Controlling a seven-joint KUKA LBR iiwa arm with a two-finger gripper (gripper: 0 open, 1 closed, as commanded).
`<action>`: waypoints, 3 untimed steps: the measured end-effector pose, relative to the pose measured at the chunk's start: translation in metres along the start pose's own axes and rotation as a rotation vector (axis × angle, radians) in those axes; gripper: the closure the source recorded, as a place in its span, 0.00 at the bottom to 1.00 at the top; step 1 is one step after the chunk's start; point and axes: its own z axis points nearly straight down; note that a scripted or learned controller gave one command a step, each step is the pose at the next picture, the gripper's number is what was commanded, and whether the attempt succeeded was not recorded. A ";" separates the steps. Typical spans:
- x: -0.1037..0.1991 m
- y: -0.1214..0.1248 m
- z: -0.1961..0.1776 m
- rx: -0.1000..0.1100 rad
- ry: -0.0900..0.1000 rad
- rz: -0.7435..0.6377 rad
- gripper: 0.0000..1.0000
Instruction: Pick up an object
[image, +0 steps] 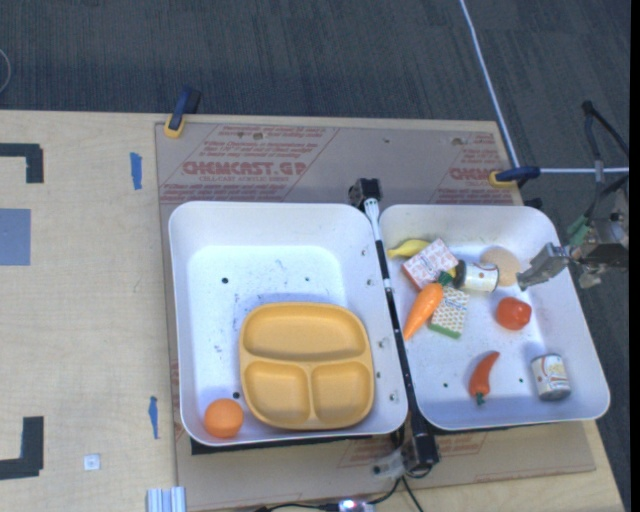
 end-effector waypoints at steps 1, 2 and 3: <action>0.004 0.013 0.118 0.000 0.000 0.001 0.00; 0.021 0.009 0.162 -0.004 -0.003 0.001 0.00; 0.021 0.009 0.152 -0.007 -0.003 0.001 1.00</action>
